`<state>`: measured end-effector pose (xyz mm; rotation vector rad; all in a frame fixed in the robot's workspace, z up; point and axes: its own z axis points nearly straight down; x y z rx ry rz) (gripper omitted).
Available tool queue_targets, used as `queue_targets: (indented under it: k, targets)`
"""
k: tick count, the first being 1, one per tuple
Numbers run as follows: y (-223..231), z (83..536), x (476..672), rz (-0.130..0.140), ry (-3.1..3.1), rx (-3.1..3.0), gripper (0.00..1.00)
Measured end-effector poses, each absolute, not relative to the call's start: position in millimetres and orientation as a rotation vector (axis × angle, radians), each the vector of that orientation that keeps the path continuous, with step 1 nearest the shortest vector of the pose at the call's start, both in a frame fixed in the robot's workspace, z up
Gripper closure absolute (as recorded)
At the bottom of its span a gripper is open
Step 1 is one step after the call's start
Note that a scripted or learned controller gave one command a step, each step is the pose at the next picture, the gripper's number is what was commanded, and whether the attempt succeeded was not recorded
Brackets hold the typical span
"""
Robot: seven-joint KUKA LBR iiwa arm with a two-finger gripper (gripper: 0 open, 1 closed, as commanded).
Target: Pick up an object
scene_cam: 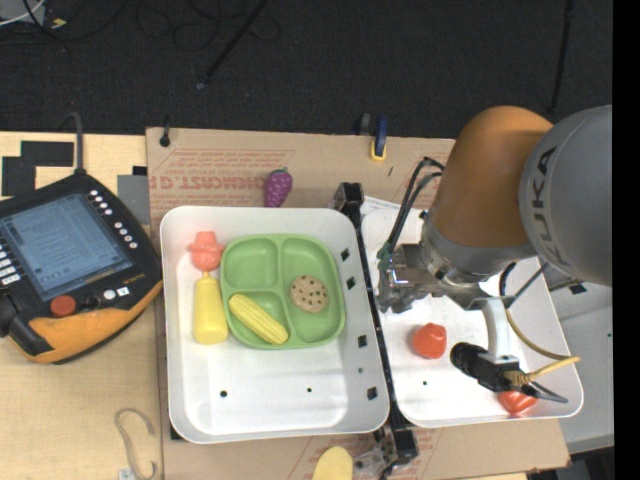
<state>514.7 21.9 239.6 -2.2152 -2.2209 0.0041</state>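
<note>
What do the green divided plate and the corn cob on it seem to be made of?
Green divided plate: probably moulded plastic, smooth and faintly glossy, from its even colour and rounded ridges. Corn cob: likely toy plastic or rubber, uniform yellow with a matt look; finer detail too small to tell.

robot lab | teach pendant [70, 258] | cardboard-lined bench [230, 168] | white bins [190, 388]

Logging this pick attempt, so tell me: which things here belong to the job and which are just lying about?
Job: gripper, red tomato, cookie, corn, yellow bottle.
Lying about: purple grapes, teach pendant, clamp.
</note>
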Motion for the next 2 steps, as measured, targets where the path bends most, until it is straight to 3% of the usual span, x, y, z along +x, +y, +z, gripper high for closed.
queue_targets:
  k: [1, 2]
  targets:
    - [56, 225, 522.6, 0.006, -2.220, -2.216, 1.00]
    - [48, 237, 518.6, 0.002, -2.221, -2.219, 1.00]
